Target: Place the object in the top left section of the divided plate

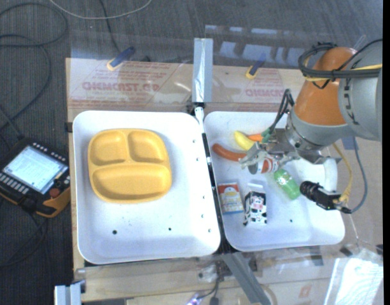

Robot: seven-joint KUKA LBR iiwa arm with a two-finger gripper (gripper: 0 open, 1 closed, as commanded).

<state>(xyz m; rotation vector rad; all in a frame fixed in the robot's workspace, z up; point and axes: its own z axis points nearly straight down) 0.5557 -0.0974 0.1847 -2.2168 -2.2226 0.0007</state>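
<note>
Divided plate (130, 165) — seemingly matt plastic.

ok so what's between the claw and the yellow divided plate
In the camera view, an orange carrot-like toy lies left of the claw in the right bin. Then come the two bins' adjoining rims and bare white floor of the left bin before the plate.

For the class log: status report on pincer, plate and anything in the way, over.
Pincer low in right bin, among small items. Yellow divided plate in left bin, top left section bare. Bin walls lie between.
</note>
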